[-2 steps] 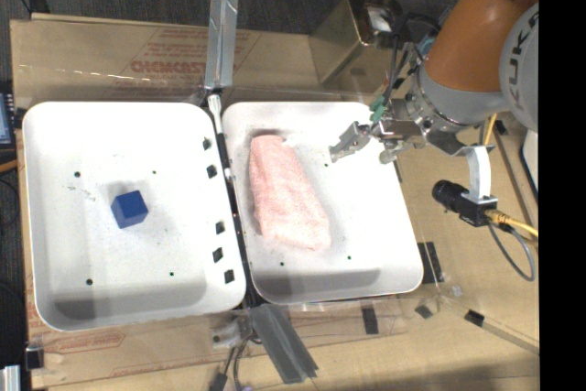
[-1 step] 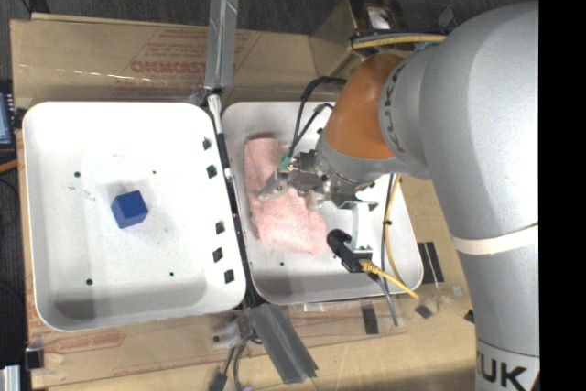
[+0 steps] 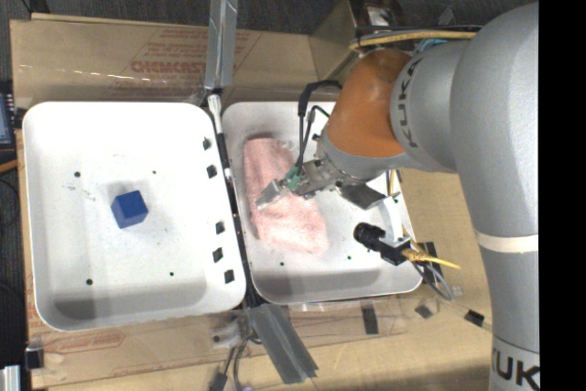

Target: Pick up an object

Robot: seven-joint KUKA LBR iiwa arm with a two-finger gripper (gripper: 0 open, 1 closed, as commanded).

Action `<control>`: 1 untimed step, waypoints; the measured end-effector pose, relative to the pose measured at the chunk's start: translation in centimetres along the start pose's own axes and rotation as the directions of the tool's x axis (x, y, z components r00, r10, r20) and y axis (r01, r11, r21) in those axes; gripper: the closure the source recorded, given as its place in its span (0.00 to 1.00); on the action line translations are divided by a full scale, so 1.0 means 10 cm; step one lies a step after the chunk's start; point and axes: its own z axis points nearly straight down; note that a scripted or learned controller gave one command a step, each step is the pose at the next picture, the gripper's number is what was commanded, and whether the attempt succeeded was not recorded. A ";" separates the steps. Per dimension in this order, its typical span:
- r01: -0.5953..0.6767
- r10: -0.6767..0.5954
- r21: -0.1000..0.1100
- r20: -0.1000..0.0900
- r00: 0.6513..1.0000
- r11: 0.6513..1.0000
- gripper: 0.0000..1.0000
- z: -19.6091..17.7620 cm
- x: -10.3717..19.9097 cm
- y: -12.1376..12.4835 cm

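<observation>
Arm low over the right bin, tool on the pink cloth

The arm covers much of that bin; pink cloth lies inside, tool touching it, grip state impossible to tell. A blue cube sits apart in the left bin.

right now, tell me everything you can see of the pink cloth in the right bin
The pink cloth is a soft, fuzzy-looking fabric, pale pink, crumpled into a long lump. It lies flat on the floor of the right bin, in its left half, running from near the far wall toward the near side. The gripper is down on its middle. The cloth's right edge sits under the arm's wrist, so part is hidden.
</observation>
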 end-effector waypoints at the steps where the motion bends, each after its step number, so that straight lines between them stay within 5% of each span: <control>1: -0.296 0.296 -0.002 0.002 0.955 0.955 0.00 -0.67 0.10 0.35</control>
